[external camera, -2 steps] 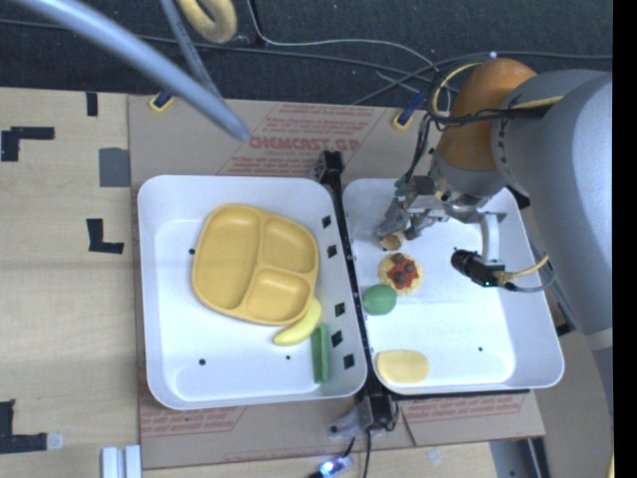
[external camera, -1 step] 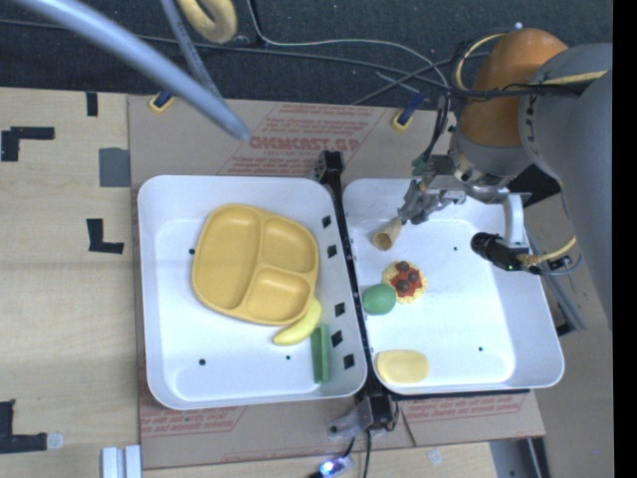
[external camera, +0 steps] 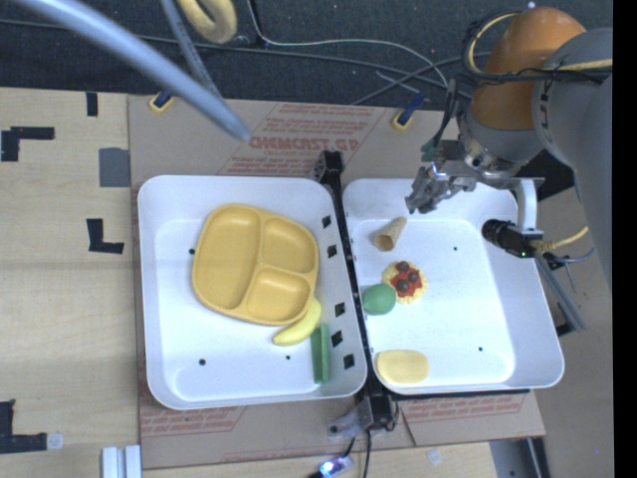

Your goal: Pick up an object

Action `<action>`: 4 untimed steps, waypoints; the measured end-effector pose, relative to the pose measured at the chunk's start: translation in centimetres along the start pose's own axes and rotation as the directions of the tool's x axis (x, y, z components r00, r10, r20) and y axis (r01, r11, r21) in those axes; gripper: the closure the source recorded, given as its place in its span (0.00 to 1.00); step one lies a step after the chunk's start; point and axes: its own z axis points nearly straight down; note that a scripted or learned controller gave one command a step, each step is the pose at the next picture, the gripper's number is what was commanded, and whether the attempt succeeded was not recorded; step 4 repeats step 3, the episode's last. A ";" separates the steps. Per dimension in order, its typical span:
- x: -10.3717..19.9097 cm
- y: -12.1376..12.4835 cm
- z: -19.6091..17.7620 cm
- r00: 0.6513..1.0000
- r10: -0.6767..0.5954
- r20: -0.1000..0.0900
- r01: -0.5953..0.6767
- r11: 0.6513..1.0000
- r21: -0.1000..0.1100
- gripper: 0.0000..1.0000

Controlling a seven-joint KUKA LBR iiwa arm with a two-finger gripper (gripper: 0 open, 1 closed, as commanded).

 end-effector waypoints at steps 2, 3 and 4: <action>10.4 -3.8 -0.7 1.000 -0.004 -0.001 0.004 1.000 0.006 1.00; 15.4 -5.8 -0.9 1.000 -0.005 -0.001 0.005 1.000 0.006 1.00; 15.4 -5.8 -0.9 1.000 -0.005 -0.001 0.005 1.000 0.006 1.00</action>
